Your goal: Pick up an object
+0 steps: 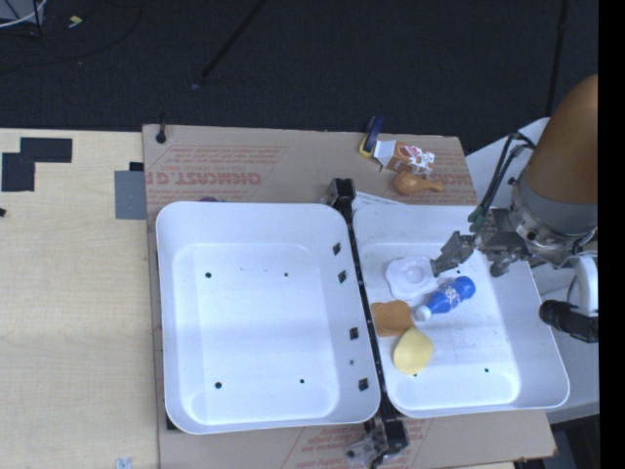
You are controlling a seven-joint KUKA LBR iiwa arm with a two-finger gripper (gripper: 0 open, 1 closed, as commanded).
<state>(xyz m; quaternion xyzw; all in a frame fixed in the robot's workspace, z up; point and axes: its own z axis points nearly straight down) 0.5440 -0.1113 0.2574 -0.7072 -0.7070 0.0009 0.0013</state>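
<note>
Several small objects lie in the right bin [527, 384]. There is a white round piece [410, 275], a blue bottle with a white cap [448, 297], an orange-brown lump [392, 316] and a yellow lump [413, 351]. My gripper [479, 260] hangs over the bin's upper right part, just above and to the right of the blue bottle. It is open, its fingers spread apart with nothing between them. The grey wrist and orange band reach in from the right.
The left bin [176, 262] sits beside the right one, with a black clamp strip [354, 301] along the shared edge. Behind the bins on the cardboard lie a small packet [408, 154], an orange toy [418, 184] and a blue-yellow clip [370, 139].
</note>
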